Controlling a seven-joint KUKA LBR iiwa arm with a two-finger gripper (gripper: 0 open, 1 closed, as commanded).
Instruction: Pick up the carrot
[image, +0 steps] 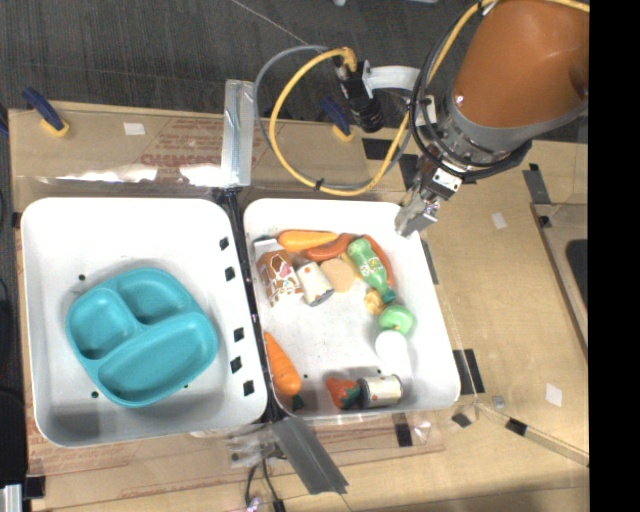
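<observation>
the fingers (412, 222) hang together at the tip of the gripper (418, 215), narrow, with no gap to be seen between them and nothing held; they sit over the far right rim of the right bin (440, 330).

nearest the camera, the carrot (281, 368) lies along the right bin's near left wall, tip pointing away, leaves toward the near corner. just beside it in the near part of the bin are a small can (380, 389) and a red piece (343, 391). further in, a white and green item (393, 335), then a crowd of toy foods, and at the far end an orange piece (307, 241) that could be mistaken for the target. the left bin holds a teal tray (143, 334).

i judge this the approach step: the gripper is well apart from the carrot, at the opposite corner. the next move calls for crossing the bin, opening, turning to span the carrot's width, and descending close to the wall without striking it.
</observation>
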